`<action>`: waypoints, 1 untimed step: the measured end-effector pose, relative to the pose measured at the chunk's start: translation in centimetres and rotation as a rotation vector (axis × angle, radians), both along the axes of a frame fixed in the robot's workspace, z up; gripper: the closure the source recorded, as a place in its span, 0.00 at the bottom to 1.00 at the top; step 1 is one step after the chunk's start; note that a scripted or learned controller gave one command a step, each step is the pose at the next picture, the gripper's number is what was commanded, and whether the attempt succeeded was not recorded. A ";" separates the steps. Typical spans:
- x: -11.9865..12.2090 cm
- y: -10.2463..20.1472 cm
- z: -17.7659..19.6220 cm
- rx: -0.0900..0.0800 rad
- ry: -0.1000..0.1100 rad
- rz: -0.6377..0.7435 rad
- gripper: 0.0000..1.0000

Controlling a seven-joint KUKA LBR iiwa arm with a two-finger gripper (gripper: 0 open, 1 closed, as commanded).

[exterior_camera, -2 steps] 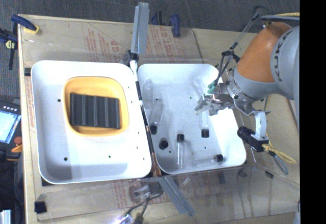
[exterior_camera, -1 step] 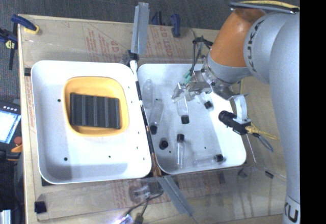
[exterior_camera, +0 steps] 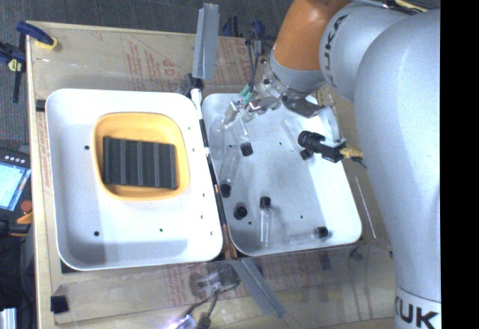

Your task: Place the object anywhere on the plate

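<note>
One yellow plate (exterior_camera: 141, 128) carries a dark ribbed block; whether the end effector (exterior_camera: 241, 107) grips anything is unclear.

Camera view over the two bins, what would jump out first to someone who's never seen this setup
The big grey arm with its orange band crowds the right side, reaching down over the far end of the right bin. Next comes the yellow plate with a dark ribbed centre, lying in the left bin. Small clear tubes with black caps lie scattered on the right bin's floor.

Grey arm (exterior_camera: 389, 96) with orange band, KUKA lettering.
</note>
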State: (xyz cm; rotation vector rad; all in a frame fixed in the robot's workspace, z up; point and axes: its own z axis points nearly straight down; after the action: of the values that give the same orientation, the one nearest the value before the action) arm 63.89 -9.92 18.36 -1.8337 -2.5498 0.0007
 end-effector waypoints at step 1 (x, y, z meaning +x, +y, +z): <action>1.8 5.0 3.2 0.000 -0.001 0.135 1.00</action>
State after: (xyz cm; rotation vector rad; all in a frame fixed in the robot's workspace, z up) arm 65.67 -4.93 21.56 -1.6573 -2.6684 0.0002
